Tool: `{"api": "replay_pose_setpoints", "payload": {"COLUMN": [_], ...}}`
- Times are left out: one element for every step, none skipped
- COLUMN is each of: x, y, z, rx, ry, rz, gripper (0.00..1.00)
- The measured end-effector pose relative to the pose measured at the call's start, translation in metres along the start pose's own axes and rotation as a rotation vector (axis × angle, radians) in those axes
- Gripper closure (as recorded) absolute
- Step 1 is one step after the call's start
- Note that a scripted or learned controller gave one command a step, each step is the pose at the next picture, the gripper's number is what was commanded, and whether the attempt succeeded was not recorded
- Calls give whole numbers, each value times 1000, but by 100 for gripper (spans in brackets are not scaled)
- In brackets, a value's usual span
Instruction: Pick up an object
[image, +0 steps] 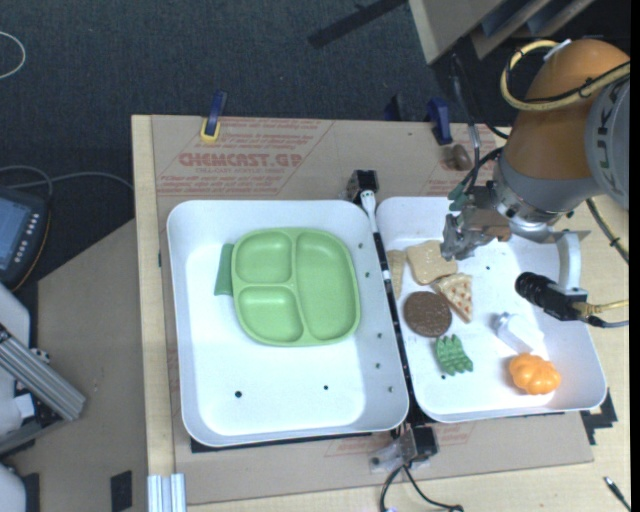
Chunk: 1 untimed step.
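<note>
Gripper (462, 238) is low over the far part of the right bin (580, 395), fingertips right at the far edge of the tan toast slice (428, 262). Can't tell how wide it stands or whether anything is in it; the tips merge with the wrist body from this angle. The toast slice looks like the nearest pick candidate: directly under and slightly to the left of the tips, lying flat. Just beyond it toward the camera is the cracker-coloured wedge (457, 294), touching or nearly touching the toast, then the brown round cookie (428, 314), with the green toy piece (453, 355) further out. The small clear bottle (509, 330) and orange pumpkin-like toy (533, 373) sit well off to the near-right. The green divided plate (296, 286) is in the left bin (200, 330), not in reach of this move. My read: flat items are a poor pinch from above, so straddle one toast edge, keep the tips off the wedge, and descend fully to the bin floor before closing. Risk: the fingers skate over the toast or drag the wedge along.
</note>
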<state>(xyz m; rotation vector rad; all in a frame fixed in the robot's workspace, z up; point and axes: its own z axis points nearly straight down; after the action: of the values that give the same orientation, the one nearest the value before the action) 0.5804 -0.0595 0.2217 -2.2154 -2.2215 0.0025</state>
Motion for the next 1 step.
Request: {"api": "replay_pose_setpoints", "payload": {"x": [3], "y": [12], "z": [-12], "rx": [-8], "ry": [-2], "rz": [1], "gripper": [100]}}
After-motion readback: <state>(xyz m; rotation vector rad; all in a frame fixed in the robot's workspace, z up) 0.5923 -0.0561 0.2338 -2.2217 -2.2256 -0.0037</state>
